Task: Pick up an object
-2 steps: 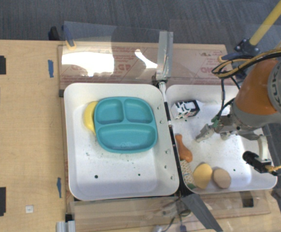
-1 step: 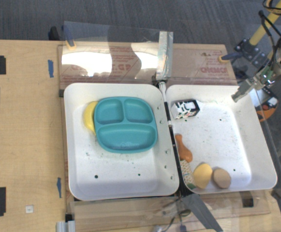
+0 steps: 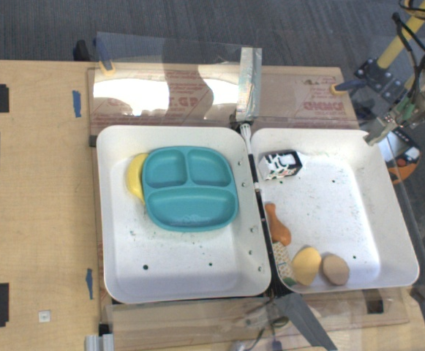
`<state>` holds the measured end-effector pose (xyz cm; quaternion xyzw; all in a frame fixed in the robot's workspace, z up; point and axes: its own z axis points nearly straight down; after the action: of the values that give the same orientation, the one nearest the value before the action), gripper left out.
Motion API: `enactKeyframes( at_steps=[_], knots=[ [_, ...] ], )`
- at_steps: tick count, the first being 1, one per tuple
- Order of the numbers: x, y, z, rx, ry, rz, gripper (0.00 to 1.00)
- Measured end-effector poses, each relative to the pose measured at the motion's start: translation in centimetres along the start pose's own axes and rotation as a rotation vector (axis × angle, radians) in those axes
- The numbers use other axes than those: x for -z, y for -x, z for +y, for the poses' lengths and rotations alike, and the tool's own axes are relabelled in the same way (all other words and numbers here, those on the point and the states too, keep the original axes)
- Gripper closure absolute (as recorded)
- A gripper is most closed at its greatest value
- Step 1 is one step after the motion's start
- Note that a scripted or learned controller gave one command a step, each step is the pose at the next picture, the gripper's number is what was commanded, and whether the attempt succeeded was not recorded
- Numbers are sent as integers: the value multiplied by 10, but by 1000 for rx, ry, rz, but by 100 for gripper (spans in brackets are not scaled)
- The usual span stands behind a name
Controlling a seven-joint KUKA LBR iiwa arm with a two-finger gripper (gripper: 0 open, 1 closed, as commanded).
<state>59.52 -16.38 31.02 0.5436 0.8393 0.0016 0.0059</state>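
The right bin [image 3: 358, 196] holds a black-and-white patterned object [image 3: 281, 164] near its back left corner. An orange carrot-like piece [image 3: 277, 224] lies along its left wall. A yellow lemon-like object [image 3: 306, 265] and a tan egg-shaped object [image 3: 335, 269] sit side by side at the front, and a speckled piece [image 3: 280, 259] lies just left of them. In the left bin [image 3: 124, 262], a teal divided plate [image 3: 190, 187] partly covers a yellow object [image 3: 134, 175]. My gripper [image 3: 385, 126] hangs at the far right, above the back right corner of the right bin, away from every object.
A clear plastic sheet and a strip of silver tape [image 3: 248, 82] stand behind the bins on the cardboard. Yellow cables [image 3: 410, 13] and black fittings crowd the upper right near the arm. The brown bench [image 3: 29, 218] extends to the left.
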Motion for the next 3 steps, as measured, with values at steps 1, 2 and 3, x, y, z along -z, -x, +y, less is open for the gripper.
enactKeyframes(
  at_steps=[1,2,3],
  knots=[
    [85,-41,-33,-100,2,0,100],
    [-42,-30,-20,-227,-18,11,100],
    [-28,-30,-18,-225,-10,6,100]
  ],
)
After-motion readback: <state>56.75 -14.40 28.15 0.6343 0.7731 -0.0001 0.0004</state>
